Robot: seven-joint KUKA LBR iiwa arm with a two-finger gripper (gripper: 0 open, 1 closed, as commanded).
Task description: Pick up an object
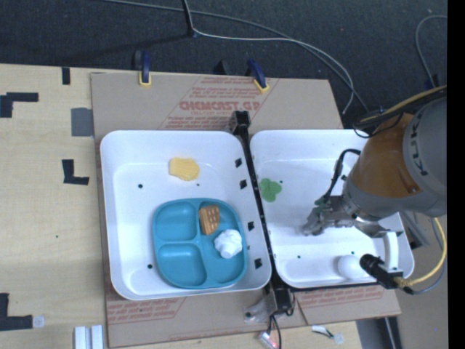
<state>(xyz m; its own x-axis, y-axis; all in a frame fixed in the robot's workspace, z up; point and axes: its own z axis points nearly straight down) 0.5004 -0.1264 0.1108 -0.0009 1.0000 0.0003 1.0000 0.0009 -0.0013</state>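
1. The gripper (314,224) sits low over the right bin (305,267), mid-frame right; whether it's spread or pinched, can't tell from here.
2. Nearest pickable thing is the green object (270,189), up-left of it and apart.
3. Best bet: shift up-left, centre over it, then drop straight down.

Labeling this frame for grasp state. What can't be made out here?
- Tool, camera view: small and blurred against the right bin; finger spacing unreadable, as is whether it holds anything.
- White object near the right bin's front edge: partly covered by the arm's black fitting; identity unclear.
- Arm: cut off at the right.
- Brown item and white item on the blue tray: too small to identify.
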